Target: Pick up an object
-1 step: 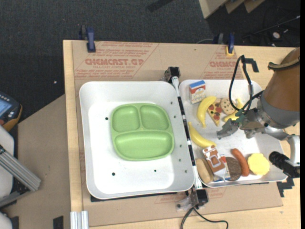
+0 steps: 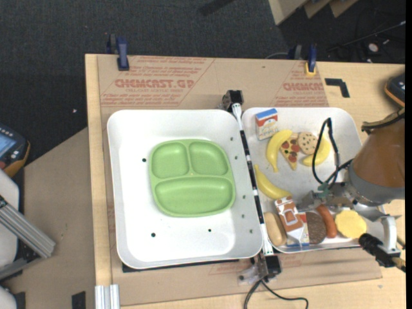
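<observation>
The camera view is looking down on two shallow white bins sitting side by side on a tan bench. In the left white bin we are seeing a pale green three-compartment plastic tray. The right white bin is holding toy food: a small red-and-white carton at the far end, two yellow bananas, a pizza slice, a round cookie, a red sausage and a yellow disc nearer us. The grey arm's gripper is hanging low over the sausage; we cannot tell its grip.
</observation>
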### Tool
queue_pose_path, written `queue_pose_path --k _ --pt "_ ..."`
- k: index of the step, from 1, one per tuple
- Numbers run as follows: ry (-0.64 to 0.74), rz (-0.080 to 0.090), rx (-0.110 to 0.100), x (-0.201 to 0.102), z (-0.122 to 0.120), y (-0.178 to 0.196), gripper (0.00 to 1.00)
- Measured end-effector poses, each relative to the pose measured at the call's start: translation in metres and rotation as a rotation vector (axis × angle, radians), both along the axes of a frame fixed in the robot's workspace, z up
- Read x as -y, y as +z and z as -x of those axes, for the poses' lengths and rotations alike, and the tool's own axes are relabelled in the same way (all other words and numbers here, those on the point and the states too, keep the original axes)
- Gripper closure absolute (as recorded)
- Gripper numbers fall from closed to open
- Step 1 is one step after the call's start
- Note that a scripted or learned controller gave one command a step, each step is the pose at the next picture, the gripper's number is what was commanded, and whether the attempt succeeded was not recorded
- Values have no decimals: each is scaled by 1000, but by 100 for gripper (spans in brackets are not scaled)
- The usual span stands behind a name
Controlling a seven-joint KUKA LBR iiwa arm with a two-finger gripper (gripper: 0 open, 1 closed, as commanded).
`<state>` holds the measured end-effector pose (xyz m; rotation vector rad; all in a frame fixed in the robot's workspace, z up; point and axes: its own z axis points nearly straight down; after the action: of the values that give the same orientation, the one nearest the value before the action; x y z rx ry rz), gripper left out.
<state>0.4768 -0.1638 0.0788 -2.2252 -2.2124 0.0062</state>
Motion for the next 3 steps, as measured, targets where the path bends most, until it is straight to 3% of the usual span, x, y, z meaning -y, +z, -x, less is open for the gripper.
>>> queue_pose_path --k 1,2,3 --pt "5 2 10 -3 -3 16 100" --pt "12 -1 14 -62 -5 99 100" --pt "13 1 15 -104 -100 107 100"
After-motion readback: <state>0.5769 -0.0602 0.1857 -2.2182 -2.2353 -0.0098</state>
